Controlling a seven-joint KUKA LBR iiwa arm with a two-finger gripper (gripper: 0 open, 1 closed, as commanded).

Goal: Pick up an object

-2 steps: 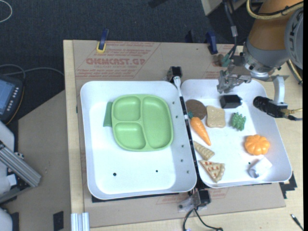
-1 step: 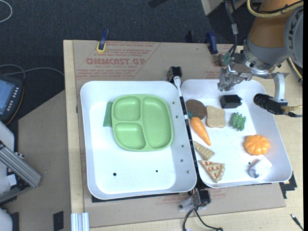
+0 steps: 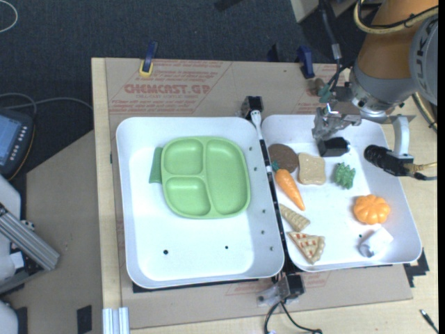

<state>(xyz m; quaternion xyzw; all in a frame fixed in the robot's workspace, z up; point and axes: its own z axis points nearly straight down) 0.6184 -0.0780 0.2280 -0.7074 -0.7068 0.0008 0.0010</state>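
Dark carpet round a cardboard-topped bench (image 3: 208, 82) w/ two shallow white bins side by side. Left bin (image 3: 139, 186) holds a green divided plate (image 3: 205, 176), set towards its upper half. Right bin (image 3: 396, 186) has the toy food: brown round piece (image 3: 281, 155) near the divider, w/ a tan bread slice (image 3: 311, 168) just beside it on the right; orange carrot (image 3: 289, 188) lying at a slant below them; a waffle-cone piece (image 3: 295, 218) under that; pizza slice (image 3: 307, 244) near the front rim. Green broccoli (image 3: 343, 175) sits right of the bread, orange pumpkin (image 3: 370, 209) below it, and a small white-grey item (image 3: 371, 243) at the front right corner.

Arm comes in from top right, orange band above the wrist. Gripper (image 3: 332, 143) is low over the back of the right bin, just above the bread and broccoli. Its tips look dark and bunched; can't tell how far apart they are, or whether anything's between them.
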